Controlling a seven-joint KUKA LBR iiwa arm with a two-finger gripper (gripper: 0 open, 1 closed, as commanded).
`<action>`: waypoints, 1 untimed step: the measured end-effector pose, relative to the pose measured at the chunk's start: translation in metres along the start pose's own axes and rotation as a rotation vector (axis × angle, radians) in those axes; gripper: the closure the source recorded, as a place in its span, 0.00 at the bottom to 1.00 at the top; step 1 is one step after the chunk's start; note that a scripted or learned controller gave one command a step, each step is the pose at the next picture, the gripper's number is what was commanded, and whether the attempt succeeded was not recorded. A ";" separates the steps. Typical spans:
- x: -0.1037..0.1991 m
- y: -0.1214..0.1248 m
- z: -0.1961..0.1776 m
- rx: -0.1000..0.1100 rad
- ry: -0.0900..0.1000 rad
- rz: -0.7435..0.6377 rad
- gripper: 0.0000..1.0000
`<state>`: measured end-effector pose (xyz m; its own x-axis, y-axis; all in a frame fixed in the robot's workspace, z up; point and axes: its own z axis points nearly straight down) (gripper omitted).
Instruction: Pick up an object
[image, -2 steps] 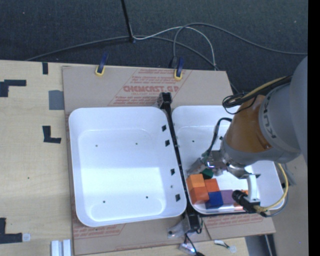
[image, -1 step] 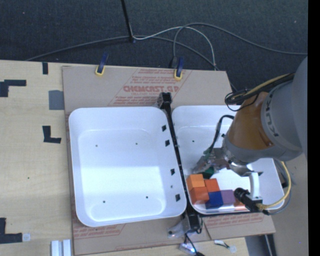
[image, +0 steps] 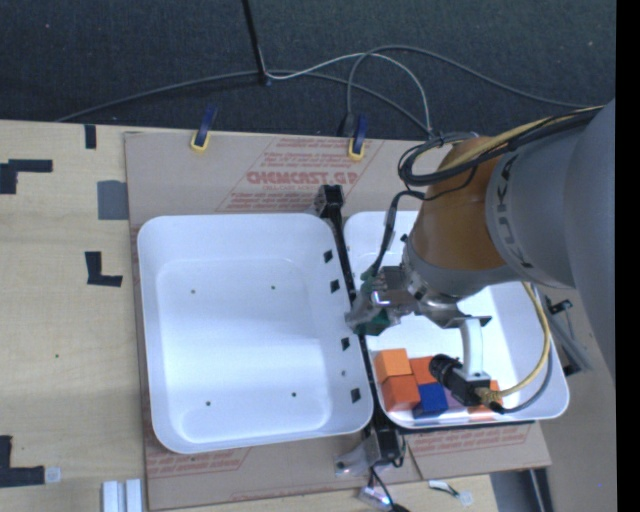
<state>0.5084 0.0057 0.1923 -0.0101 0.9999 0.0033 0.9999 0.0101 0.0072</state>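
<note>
Holding an orange block (image: 393, 366) and blue block (image: 432, 400), the right bin (image: 548, 400) sits beneath jaws whose state I cannot tell.

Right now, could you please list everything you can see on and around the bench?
white bins: two, side by side on the brown board.
orange block: one, right bin, front.
blue block: one, right bin, beside the orange block.
clamps: two, blue and yellow, at the board's far edge.
black tape marks: several, on the bench at left.
arm: one, grey with orange band, over the right bin.
gripper: one, above the right bin's left side.
</note>
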 end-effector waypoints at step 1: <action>0.055 0.053 -0.011 0.007 -0.002 0.005 1.00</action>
